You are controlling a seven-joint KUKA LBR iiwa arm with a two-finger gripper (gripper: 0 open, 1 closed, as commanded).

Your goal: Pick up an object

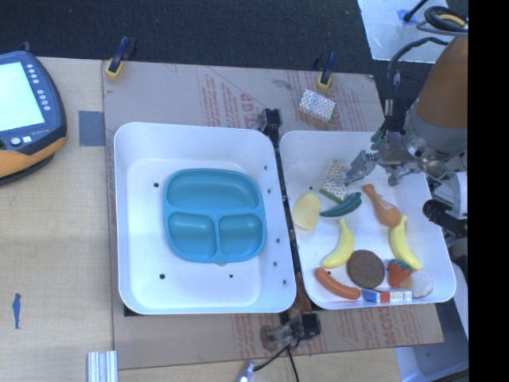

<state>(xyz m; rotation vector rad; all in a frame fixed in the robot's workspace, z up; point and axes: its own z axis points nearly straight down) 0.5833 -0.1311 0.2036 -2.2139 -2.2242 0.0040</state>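
The right bin (pixel 318 153) holds several toy foods: a pale yellow slice (pixel 306 212), a dark green pod (pixel 342 205), a speckled block (pixel 336 180), an orange drumstick-like piece (pixel 382 205), two bananas (pixel 340 245) (pixel 403 243), a brown disc (pixel 366 268) and a sausage (pixel 336 284). My gripper (pixel 374 172) hovers over the bin's far right part, just above the drumstick piece and right of the speckled block. Its fingers look spread, with nothing between them.
The left bin (pixel 135 213) contains a blue divided plate (pixel 215 215). A second speckled block (pixel 316 105) lies on the cardboard behind the bins. A teach pendant (pixel 24 110) rests at the far left. A red piece (pixel 398 273) and a small tube (pixel 387 296) lie at the right bin's front.
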